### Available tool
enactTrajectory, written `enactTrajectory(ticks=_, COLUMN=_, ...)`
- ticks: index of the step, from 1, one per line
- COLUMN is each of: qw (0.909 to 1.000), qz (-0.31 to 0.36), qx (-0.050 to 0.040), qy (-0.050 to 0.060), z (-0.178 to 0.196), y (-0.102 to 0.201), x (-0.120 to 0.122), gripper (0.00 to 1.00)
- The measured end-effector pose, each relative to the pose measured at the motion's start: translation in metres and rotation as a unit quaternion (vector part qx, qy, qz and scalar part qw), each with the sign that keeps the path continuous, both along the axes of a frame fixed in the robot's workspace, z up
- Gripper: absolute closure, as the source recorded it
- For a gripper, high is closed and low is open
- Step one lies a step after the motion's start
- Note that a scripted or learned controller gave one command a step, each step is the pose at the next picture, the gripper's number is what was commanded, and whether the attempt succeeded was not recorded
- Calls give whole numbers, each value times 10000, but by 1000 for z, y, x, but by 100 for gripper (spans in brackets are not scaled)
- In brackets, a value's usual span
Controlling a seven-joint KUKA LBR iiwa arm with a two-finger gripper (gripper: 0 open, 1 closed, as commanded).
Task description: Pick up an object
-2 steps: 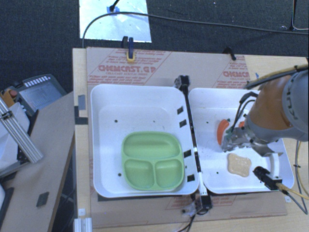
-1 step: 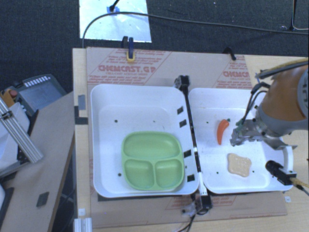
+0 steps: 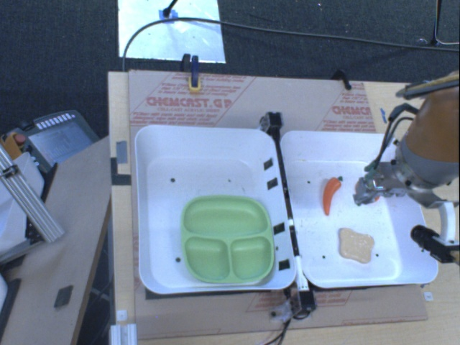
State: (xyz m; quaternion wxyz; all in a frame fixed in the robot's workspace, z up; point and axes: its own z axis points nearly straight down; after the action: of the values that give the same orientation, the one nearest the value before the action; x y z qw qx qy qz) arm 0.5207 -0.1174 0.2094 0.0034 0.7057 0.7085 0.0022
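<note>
My jaws hover at right of frame; their spread I cannot tell. The orange carrot (image 3: 330, 194) lies just left of my gripper (image 3: 365, 192).

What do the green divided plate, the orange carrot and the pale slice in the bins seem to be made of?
Green plate: probably moulded plastic, matt, with an even colour and rounded compartment walls. Carrot: likely a plastic or rubber toy, smooth and uniformly orange. Pale slice: possibly foam or soft plastic, shaped like toast, dull beige; too small to be sure.
</note>
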Motion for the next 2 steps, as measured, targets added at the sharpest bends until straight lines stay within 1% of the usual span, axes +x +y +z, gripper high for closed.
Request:
enactTrajectory(ticks=1, qw=10000, qz=24, qx=15, qy=26, z=-6, y=49, x=9, gripper=100)
enactTrajectory(ticks=2, qw=10000, qz=21, qx=15, qy=31, z=-10, y=99, x=8, gripper=100)
